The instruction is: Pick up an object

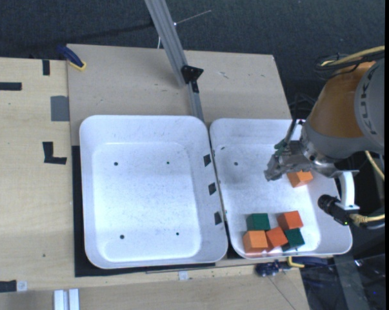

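Jaws of the grey two-finger gripper (279,168) are seen low over the right shallow white bin (246,141); whether they are spread or pressed together cannot be told. A small orange block (300,178) lies just beside them. Near the bin's front edge a cluster of orange and green blocks (273,231) is gathered. The left shallow white bin (91,134) sits alongside on the wooden surface (26,192).

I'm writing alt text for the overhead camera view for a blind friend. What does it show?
A grey and orange robot arm reaches from the right into the right white bin, its gripper beside a lone orange block. A cluster of orange and green blocks lies near that bin's front edge. The left white bin sits alongside on the wooden bench.
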You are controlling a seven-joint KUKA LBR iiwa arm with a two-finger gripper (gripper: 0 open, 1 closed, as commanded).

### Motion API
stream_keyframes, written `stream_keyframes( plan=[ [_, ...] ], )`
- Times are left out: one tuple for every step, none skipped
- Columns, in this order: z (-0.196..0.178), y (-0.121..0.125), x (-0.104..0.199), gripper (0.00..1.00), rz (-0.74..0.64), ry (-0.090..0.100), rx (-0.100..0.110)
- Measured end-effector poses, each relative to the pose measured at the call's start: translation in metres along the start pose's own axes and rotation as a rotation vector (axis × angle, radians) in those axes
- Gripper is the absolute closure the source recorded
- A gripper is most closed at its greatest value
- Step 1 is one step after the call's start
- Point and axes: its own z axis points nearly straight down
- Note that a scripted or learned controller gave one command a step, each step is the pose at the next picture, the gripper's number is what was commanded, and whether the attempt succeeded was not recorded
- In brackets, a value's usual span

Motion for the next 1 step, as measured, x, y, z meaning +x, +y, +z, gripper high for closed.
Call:
stream_keyframes(
  plan=[
    [-0.0036,0.0254,0.0422,1.00,-0.005,0.002,0.003]
  ],
)
